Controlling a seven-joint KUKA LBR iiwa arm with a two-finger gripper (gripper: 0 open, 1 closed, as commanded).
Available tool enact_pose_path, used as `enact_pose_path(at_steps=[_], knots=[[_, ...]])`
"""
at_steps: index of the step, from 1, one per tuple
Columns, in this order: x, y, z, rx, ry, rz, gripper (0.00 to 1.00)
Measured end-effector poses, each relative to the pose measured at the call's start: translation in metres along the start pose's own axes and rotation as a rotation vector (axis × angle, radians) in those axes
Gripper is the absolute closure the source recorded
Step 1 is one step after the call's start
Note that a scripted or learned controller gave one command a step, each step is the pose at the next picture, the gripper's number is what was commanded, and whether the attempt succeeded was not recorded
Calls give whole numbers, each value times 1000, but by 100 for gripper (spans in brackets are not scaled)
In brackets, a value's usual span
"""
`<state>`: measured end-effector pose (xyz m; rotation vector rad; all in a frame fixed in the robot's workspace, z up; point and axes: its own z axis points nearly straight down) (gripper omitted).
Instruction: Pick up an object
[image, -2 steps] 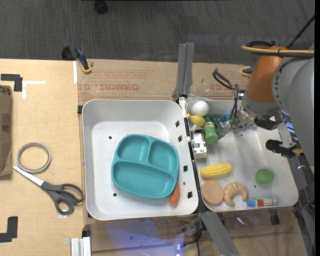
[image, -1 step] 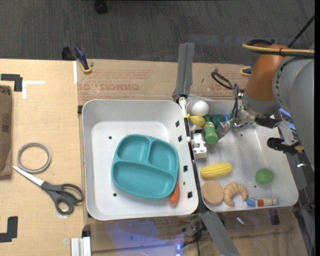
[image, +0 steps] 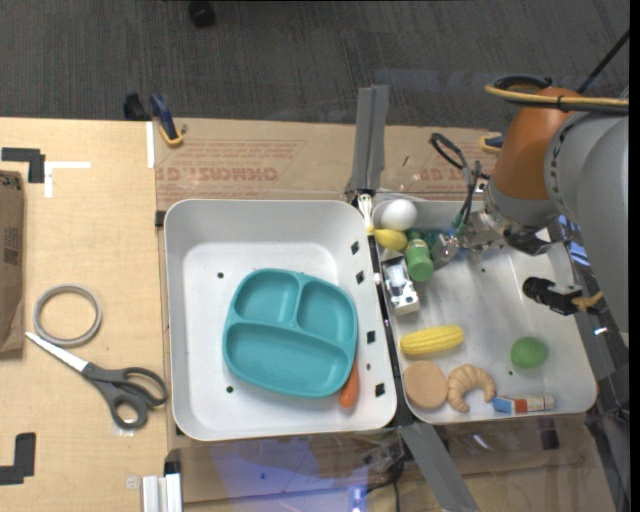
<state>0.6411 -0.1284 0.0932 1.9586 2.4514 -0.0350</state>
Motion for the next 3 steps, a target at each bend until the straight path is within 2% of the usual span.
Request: enact_pose_path(at_steps=[1, 2, 3], knots=[[0, 8, 3, 15, 4, 95, 0], [26, 14, 3, -1, 17, 294, 0], [31, 19, 5, 14, 20, 420, 0]])
